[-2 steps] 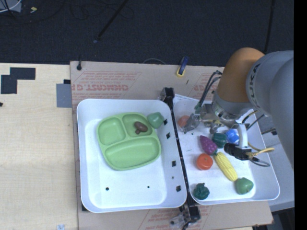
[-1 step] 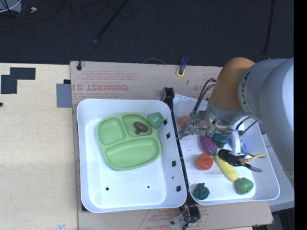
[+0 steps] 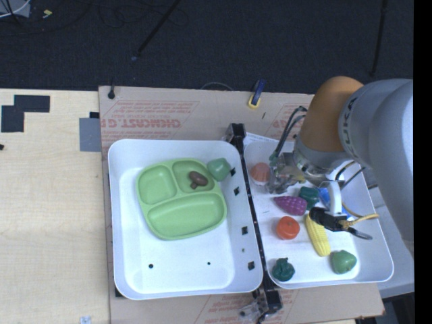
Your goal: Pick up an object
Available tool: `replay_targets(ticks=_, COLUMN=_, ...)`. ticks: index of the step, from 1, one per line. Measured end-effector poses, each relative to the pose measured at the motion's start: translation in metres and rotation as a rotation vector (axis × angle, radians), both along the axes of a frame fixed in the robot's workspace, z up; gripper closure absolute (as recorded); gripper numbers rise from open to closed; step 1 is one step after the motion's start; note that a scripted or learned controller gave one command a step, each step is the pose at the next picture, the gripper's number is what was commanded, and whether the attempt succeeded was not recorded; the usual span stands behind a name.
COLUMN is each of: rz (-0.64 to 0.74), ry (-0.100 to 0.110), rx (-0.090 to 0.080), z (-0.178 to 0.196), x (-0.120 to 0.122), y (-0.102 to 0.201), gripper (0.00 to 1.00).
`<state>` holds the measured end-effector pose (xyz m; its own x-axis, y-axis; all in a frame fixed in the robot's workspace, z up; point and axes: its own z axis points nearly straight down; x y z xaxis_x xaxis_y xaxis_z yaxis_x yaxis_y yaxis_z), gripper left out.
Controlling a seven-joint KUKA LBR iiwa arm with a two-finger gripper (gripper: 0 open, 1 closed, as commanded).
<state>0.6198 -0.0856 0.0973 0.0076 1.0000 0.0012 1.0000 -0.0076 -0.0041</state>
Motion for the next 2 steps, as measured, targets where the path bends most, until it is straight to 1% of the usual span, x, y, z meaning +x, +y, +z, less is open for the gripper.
replay_targets(ticks=1, rz=-0.001, ry=-0.008, rx=-0.001, z=0.063, x=0.000, y=-0.004, gripper=1.00)
replay_targets(ticks=2, rz=0.005, ry=-0.006, rx=-0.001, z=0.107, x=-0.002, y=-0.002, gripper=1.00)
